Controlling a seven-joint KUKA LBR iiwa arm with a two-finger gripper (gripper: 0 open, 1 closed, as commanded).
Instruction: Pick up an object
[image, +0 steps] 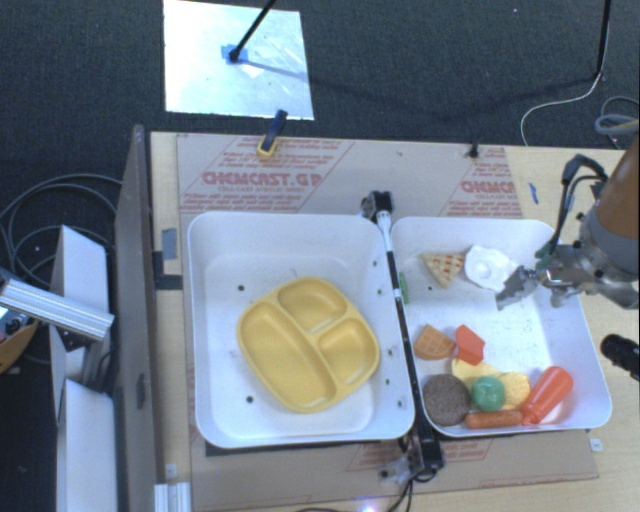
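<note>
Reaching from right, pincer (522, 284) low over right bin (575, 345), seemingly open

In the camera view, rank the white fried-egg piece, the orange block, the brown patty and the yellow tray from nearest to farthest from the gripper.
Measured from the gripper:
1. White fried-egg piece, just to its left, upper part of the right bin.
2. Orange block, mid right bin.
3. Brown patty, bottom-left corner of the right bin.
4. Yellow tray, in the left bin.

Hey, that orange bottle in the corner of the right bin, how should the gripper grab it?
Probably across the middle of the orange bottle, coming straight down. It lies tilted near the bin wall, so set the fingers across its narrow width, clear of the carrot beside it.
</note>
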